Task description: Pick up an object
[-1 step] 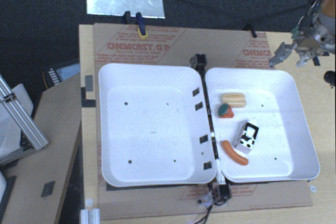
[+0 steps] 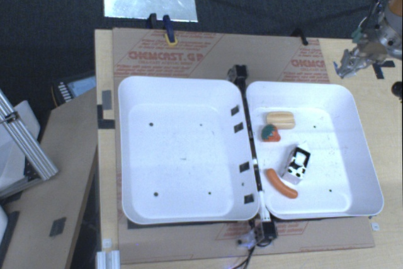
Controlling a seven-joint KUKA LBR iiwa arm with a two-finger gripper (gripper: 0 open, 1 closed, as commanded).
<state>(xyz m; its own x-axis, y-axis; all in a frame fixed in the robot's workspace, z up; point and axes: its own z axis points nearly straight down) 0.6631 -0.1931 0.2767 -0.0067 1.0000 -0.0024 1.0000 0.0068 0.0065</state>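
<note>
Bench [image 2: 75, 154], tan board top, carries two shallow white bins side by side, meeting at a dark hinged seam down the middle. Left bin [image 2: 135, 88] bare floor, raised rim all round, wide open room inside. Right bin [image 2: 352, 135] holds four small things, all grouped toward its left half near the seam; its right half and near corner are open floor.

Arm's gripper [image 2: 350, 63] sits up at the far right, above the board beyond the right bin's far corner, well apart from every item. Claw state: cannot tell, too small and blurred.

Items in right bin, largest first. Orange-red sausage [image 2: 281, 183], lying at a slant, nearest the front. Black-and-white cow-patterned block [image 2: 296, 164], tilted, just beside the sausage's far end, possibly touching. Tan bread roll [image 2: 280, 119], lying crosswise, farthest back. Small strawberry [image 2: 270, 133], red with green top, just in front of the roll, near the seam.
</note>
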